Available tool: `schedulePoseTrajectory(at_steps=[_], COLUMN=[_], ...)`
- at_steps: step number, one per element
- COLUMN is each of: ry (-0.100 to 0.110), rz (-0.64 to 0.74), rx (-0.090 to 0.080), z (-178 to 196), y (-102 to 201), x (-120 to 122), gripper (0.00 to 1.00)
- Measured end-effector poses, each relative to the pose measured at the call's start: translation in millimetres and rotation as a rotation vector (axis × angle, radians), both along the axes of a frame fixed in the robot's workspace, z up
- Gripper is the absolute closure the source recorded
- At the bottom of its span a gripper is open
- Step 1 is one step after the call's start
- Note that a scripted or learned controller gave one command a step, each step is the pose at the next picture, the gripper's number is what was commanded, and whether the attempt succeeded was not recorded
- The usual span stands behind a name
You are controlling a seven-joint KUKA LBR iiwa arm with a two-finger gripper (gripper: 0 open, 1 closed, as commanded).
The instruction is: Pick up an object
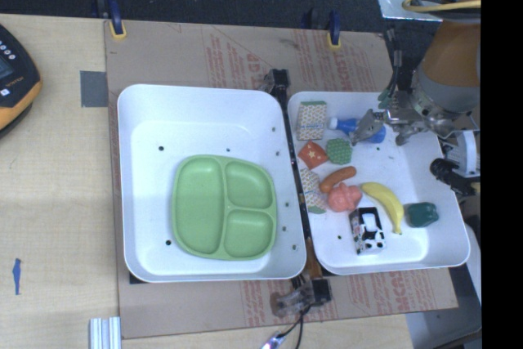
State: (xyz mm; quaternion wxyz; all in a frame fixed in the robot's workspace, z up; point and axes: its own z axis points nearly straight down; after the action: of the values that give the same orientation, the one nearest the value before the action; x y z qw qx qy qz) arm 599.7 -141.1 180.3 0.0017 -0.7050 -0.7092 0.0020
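Hovering with the gripper point(377, 127) over the right bin point(445, 245) near the blue object point(353, 127), fingers' state being impossible to tell, nothing visibly lifted yet, grasping remaining.

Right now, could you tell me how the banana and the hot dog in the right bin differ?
The banana is yellow and curved; the hot dog is orange-red and nearly straight. The banana looks longer than the hot dog. The banana lies nearer the bin's middle, the hot dog closer to the left bin. Both lie flat in the right bin, apart from the gripper.
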Motion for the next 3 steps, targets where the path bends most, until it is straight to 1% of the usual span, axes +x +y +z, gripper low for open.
schedulePoseTrajectory(at_steps=[1, 2, 3], ry=[-0.011, -0.016, -0.016], rz=[-0.001, 0.004, 0.004], rx=[-0.002, -0.003, -0.003], z=[-86.4, -74.6, -74.6], y=[13.4, 12.7, 12.8], x=[-101.9, -99.4, -99.5], gripper=[0.0, 1.0, 0.0])
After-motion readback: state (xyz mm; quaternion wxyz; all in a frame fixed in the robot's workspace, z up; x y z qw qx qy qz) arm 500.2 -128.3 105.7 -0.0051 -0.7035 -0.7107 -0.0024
